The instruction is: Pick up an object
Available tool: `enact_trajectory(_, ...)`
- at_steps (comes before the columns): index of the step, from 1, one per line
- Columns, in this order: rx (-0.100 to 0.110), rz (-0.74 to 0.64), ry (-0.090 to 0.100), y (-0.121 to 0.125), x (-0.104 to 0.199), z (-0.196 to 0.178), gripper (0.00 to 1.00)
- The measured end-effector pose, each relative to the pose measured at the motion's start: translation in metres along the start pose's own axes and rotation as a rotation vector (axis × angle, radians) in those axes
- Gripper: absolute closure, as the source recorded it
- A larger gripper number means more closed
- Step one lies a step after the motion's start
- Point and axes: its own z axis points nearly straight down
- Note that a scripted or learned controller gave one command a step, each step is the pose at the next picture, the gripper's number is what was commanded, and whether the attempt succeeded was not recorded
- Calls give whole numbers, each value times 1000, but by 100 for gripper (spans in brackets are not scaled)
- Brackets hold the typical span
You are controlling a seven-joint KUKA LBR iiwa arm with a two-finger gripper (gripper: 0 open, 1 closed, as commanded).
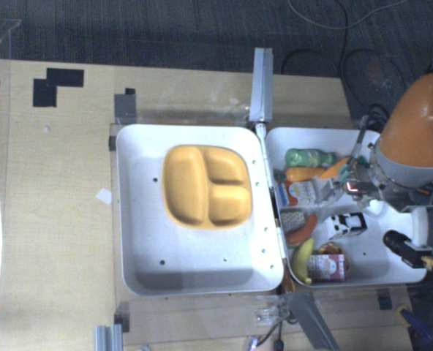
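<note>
My gripper (350, 186) hangs low over the middle of the right bin (392, 141), under the orange and grey arm that comes in from the right. Just left of it lie an orange carrot (311, 173) and a small white and red packet (303, 192). A green bottle (309, 156) lies at the bin's far left. Below the gripper sits a small black and white toy (346, 224). A red sausage (302, 230), a yellow banana (301, 258) and a dark red can (327, 266) lie toward the near left corner.
The left bin (140, 196) holds a yellow divided tray (205, 186) at its centre. A metal post (262, 79) stands behind the gap between the bins. The wooden bench (48, 196) stretches out to the left.
</note>
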Motion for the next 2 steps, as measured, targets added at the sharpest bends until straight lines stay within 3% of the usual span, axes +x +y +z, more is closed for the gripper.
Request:
enact_trajectory(1,-3,117,-1,36,-17,-89,0)
enact_trajectory(2,1,149,-1,51,-32,27,0)
